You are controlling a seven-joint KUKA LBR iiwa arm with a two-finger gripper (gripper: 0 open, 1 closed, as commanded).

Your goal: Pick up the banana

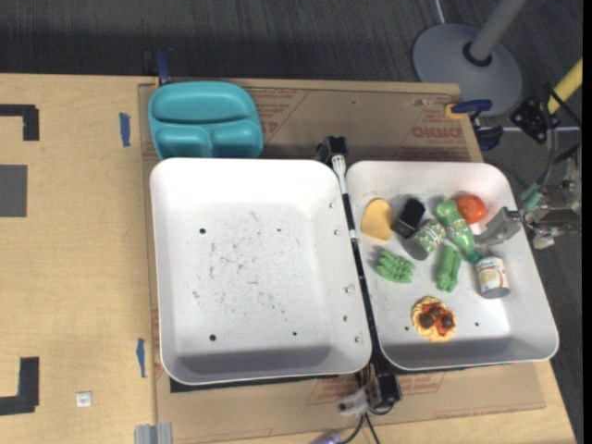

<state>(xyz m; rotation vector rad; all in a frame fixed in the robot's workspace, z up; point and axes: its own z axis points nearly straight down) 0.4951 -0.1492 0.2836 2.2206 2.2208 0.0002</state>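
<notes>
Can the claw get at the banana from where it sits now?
Probably yes: the banana lies at the right bin's left side with its top uncovered; the black block sits close beside it. The claw hangs across the bin.

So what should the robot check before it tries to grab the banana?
1. Banana found: cannot tell. A yellow rounded piece lies at the left of the right bin, but its shape is not clearly a banana.
2. Room around that piece: ok. The black block is near it, but they look apart.
3. Gripper above the target: not ok. It sits at the bin's right edge, near the green vegetables and the red piece.
4. Fingers ready: cannot tell.
5. Gripper free of any load: cannot tell.
6. Drop spot: ok. The left bin has bare floor.
</notes>
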